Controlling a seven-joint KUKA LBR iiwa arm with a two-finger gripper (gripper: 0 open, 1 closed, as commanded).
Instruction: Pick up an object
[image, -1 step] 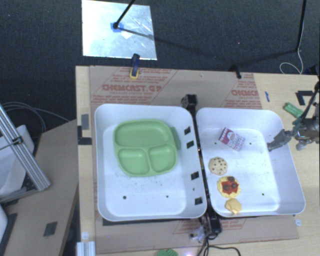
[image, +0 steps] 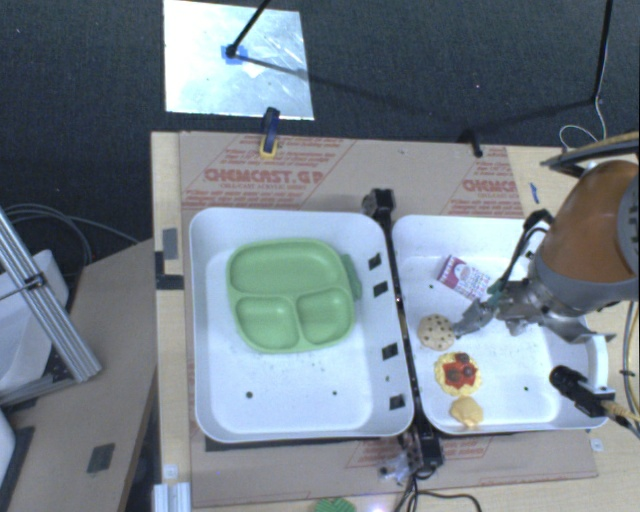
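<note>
- The arm (image: 590, 240), grey with an orange band, is reaching in over the right bin (image: 520, 235), its wrist sitting above that bin's right half.
- The gripper (image: 468, 322) is pointing down and toward the divider between the two bins, its tip hanging just beside the cookie (image: 434, 330), on the side away from the divider.
- Whether the gripper's jaws are spread or closed cannot be told here; the tip is reading as one dark, blurred shape, and nothing is showing between them.
- The cookie is lying flat on the right bin's floor near the divider: a small round tan disc speckled with darker dots.
- Just below the cookie, toward the right bin's near wall, a yellow round piece with a red and dark topping (image: 458, 373) is lying flat, looking like a toy pizza.
- Below that piece, close against the right bin's near wall, a small pale yellow lump (image: 466, 410) is resting.
- Above the cookie, toward the right bin's far wall, a small white and dark red packet (image: 461, 277) is lying tilted.
- In the left bin (image: 215, 400), across the divider from the cookie, a green sectioned tray (image: 290, 295) is lying flat with its three compartments facing up.
</note>
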